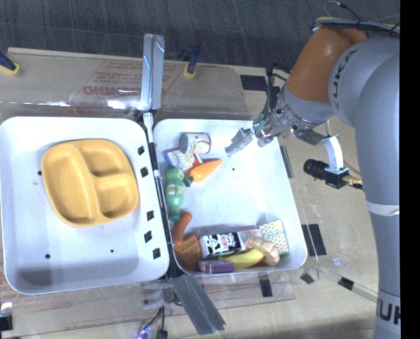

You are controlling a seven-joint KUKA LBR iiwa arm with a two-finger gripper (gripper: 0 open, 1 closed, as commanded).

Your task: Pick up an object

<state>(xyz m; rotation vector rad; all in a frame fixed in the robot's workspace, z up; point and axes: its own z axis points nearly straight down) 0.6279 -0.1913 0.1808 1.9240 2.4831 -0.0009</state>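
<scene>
The grey robot arm's hand (240,143) hovers over the right white bin (284,189) at its one o'clock corner; whether it is open cannot be told, and nothing shows between its tips. An orange toy carrot (206,169) lies at its eight o'clock, near a small tin can (194,143). The left white bin (19,210) holds a yellow divided plastic plate (90,181).

Arm (365,119) cut off by right edge; small items (231,249) at right bin's near wall overlap, partly hidden.

Toy carrot (206,169) (orange), lying tilted, right bin (266,182)
</scene>
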